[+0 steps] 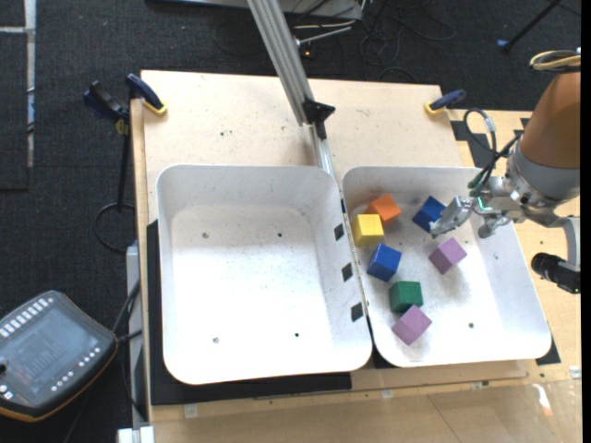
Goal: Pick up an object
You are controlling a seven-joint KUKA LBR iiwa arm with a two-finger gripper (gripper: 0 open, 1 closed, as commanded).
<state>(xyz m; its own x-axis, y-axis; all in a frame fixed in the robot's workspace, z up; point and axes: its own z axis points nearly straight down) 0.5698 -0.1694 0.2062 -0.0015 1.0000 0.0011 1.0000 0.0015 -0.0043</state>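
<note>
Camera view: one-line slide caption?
KUKA arm's gripper hovers by a blue cube among seven coloured cubes in the right bin.

the tool [454, 218] hangs over the right bin [517, 326], just beside a blue cube [428, 214].

The arm [554, 137] runs off the right edge, so just its orange band and grey wrist are seen, and the end effector [459, 215] is too small and blurred to tell how its fingers stand or whether anything sits between them. It overlaps the right side of the dark blue cube [428, 214], hiding that part, while the orange cube [387, 208] is partly covered by the yellow cube [368, 227] in front of it. At the lower left, the handheld control pendant [46, 353] is clipped by the left edge, and its screen is too blurred to read.
</note>
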